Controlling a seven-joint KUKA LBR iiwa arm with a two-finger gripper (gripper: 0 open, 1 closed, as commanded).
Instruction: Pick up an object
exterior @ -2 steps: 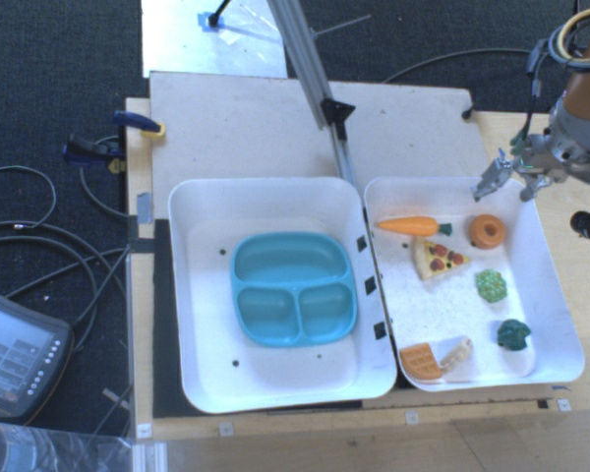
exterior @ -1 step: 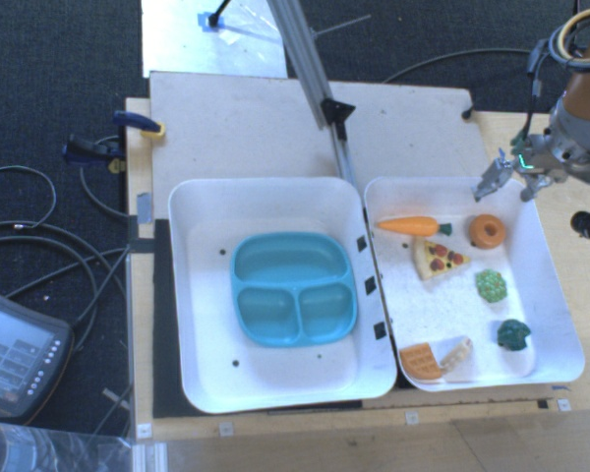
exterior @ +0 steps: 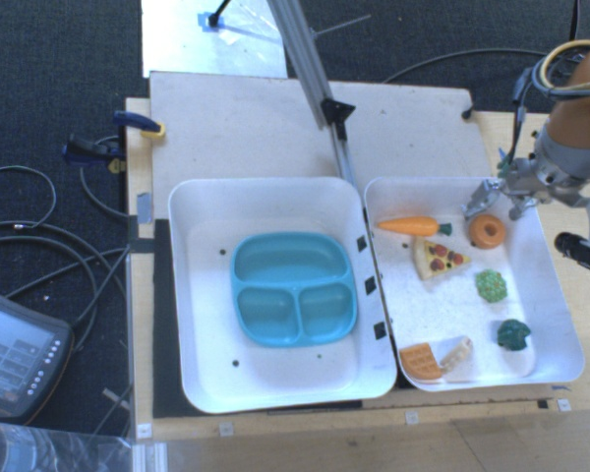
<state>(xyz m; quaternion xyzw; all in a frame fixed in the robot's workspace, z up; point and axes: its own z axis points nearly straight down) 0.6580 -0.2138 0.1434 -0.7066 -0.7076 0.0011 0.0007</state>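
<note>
Item: right bin (exterior: 560,347), white, shallow, on the desk (exterior: 413,126). It serves as the landmark for everything below.

Contents, all lying loose on the bin floor:
- carrot (exterior: 409,226), orange, lying flat near the bin's far left corner, green tip toward the middle.
- donut (exterior: 487,231), brown ring, near the far wall, just right of the carrot's tip.
- pizza slice (exterior: 439,259), in the bin's middle, just this side of the carrot.
- light green ball (exterior: 491,286), right of the pizza slice.
- dark green broccoli (exterior: 513,334), toward the near right corner.
- waffle (exterior: 421,362) and a pale piece (exterior: 456,352), touching or nearly so, at the near left corner.

Neighbour: left bin (exterior: 192,264), wall to wall with the right bin, holding a blue tray (exterior: 295,289) with three compartments.

Arm: enters over the right bin's far right corner. Claw (exterior: 499,197) hangs at the far wall, just above and beside the donut. Nothing is seen between its fingers; whether they are spread or closed cannot be told at this size.

Step in hand, as judged: approach. No object has been lifted; all pieces rest in the bin. The donut is the nearest candidate.

Next move calls for: centring the claw over the donut, fingers apart, descending so they straddle its rim or body, then closing and raising. The near wall leaves little room on that side.
</note>
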